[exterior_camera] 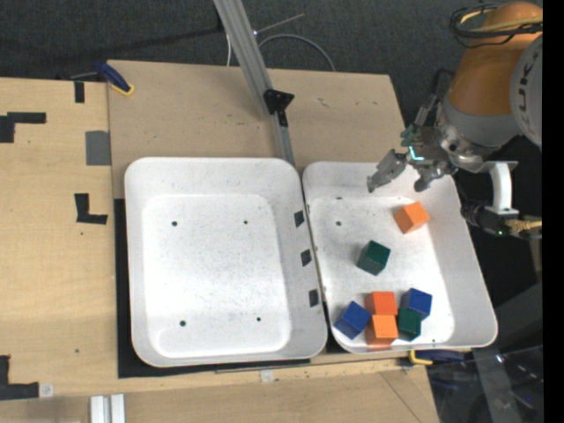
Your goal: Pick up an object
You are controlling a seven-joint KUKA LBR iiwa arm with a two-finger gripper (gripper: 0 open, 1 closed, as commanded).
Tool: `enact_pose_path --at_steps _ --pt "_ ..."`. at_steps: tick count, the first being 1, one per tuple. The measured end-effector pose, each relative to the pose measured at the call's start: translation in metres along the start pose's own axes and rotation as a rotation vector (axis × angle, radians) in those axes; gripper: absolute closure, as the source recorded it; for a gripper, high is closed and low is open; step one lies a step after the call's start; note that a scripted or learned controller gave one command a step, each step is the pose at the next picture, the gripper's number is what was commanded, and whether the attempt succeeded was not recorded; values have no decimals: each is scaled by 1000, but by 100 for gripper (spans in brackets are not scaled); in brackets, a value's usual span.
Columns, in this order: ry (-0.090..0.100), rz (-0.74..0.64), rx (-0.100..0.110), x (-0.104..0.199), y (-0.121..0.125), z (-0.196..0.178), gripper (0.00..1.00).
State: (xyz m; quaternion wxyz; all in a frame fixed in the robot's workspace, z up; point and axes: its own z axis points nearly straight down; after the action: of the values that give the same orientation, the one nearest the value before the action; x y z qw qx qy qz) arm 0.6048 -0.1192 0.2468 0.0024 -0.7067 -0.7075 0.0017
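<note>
Camera view, and here we are above the worktop with two white bins side by side: the left bin and the right bin, their inner rims touching down the middle. The arm comes in from the right, orange band showing above the wrist, and the pincer hangs over the far end of the right bin, fingers spread apart with nothing between them. Just beside it, a little nearer the camera, sits a tilted orange cube, on the bin floor and clear of the fingertips. Closer in, a dark green cube stands alone near the middle of that bin. Down at the near end there's a tight cluster: a blue cube on the left, two orange blocks stacked front to back, one behind and one in front, then a green block and a second blue cube on the right, all touching or nearly so. A grey metal pole slants across the worktop toward the gap between the bins.
</note>
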Motion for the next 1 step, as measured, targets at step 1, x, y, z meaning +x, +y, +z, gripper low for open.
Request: enact_pose_path --at_steps 1 --pt "-1 -1 -5 0 1 -3 0"
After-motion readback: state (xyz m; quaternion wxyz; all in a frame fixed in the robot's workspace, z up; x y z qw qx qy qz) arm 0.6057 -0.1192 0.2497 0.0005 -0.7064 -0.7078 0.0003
